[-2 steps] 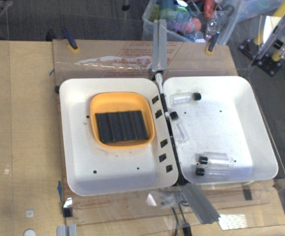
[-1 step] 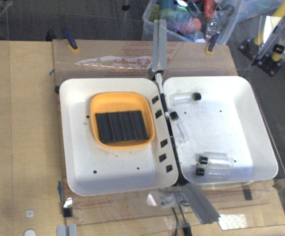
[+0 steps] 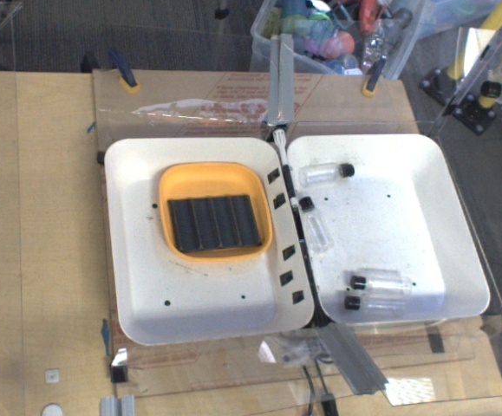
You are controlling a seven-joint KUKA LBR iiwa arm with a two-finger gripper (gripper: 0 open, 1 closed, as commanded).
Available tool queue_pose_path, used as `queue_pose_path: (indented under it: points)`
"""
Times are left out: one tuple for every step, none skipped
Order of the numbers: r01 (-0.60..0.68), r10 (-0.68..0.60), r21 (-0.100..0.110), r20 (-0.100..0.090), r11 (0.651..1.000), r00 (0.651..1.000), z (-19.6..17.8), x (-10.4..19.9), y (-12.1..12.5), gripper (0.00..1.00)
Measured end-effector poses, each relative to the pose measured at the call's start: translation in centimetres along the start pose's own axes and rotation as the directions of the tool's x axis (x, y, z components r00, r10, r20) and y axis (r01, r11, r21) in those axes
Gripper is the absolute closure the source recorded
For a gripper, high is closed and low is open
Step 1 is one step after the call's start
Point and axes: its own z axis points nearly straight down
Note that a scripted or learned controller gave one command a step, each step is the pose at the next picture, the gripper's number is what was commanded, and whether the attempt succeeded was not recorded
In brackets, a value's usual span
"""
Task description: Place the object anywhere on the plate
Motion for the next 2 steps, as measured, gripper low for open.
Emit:
queue_pose_path:
  points:
    - [0.415, -0.415, -0.001, 0.002, 0.910, 0.910, 0.06, -0.83, -0.13, 1.00]
    - [0.738, -0.738, -0.001, 0.003, 0.675, 0.675, 0.06, -0.88, -0.10, 1.00]
